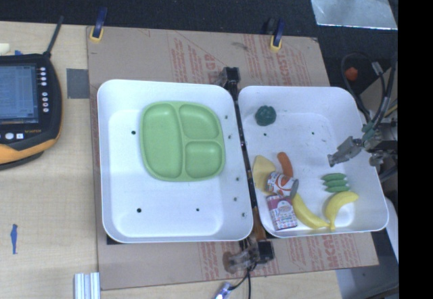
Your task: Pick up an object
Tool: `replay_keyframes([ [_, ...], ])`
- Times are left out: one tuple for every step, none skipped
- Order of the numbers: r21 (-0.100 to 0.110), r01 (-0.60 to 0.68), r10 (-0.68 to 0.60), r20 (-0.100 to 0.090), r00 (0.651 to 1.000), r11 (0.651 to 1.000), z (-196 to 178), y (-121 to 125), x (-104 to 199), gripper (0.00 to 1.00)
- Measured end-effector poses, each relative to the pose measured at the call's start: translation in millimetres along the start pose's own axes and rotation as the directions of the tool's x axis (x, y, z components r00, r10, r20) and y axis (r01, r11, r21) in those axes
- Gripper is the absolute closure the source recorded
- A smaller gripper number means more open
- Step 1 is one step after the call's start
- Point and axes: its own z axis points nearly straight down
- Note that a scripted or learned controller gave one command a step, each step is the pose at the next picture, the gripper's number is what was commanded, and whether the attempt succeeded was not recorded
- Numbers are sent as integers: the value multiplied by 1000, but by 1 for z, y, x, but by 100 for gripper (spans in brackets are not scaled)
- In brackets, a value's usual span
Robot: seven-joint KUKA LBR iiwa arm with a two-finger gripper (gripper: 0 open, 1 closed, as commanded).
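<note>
Two white bins sit side by side across the middle of the frame, meeting along a shared edge just right of centre. The left bin (118, 176) holds a green divided plate (181, 141) in its upper half; the floor below and to the left of the plate is bare white. The right bin (308, 105) is more crowded along its lower edge: a small dark green lump (265, 115) lies near its upper left corner, well apart from the rest, while an orange carrot-like piece (285, 163), a pale yellow wedge (262, 170) and a red-and-white packet (279, 204) cluster by the left wall. Two bananas (323, 211) lie along the bottom rim, with a green pod-shaped piece (333, 181) just above them. The upper middle of this bin is open floor — the widest bare stretch there. The gripper (342, 153) comes in from the right edge of the frame, over the bin's right side, just above the green pod and near the right wall; its grey fingers point toward the left, but whether they are spread or closed I cannot tell, and nothing is seen between them. Off the bins, a tablet-like pendant (24, 111) with an orange rim lies at the left edge of the frame — two blue-and-yellow clamps (98, 25) pin the cardboard's top edge
</note>
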Motion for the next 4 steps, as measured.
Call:
replay_keyframes([
  [2,2,-2,1,1000,1000,109,42,44,0],
  [-1,1,-1,2,1000,1000,171,62,51,0],
  [2,4,-4,3,1000,1000,162,61,50,100],
  [-1,0,0,0,1000,1000,72,91,111,100],
])
